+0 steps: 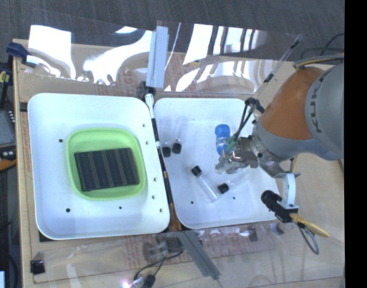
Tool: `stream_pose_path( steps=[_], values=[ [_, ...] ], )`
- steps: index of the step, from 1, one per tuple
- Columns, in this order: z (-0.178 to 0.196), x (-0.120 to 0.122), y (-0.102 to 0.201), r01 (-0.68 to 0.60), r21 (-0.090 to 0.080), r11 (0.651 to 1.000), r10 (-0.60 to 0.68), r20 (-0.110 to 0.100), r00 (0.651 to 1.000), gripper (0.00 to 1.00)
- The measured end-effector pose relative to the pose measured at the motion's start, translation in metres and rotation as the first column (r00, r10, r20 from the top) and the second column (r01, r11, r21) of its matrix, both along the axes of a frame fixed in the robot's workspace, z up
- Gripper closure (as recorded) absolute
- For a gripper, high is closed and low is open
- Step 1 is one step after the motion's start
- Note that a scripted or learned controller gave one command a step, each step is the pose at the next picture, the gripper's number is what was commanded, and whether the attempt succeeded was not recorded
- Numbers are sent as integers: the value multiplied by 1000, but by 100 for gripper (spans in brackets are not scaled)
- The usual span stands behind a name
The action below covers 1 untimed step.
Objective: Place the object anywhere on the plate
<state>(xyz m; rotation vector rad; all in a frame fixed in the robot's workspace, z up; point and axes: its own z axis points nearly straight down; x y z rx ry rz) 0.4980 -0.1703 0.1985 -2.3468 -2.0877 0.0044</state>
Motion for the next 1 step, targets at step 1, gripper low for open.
stream_pose_path(
  steps=[1],
  values=[
    [0, 0, 0, 0, 0, 1000, 0, 0, 1000, 0]
  ],
)
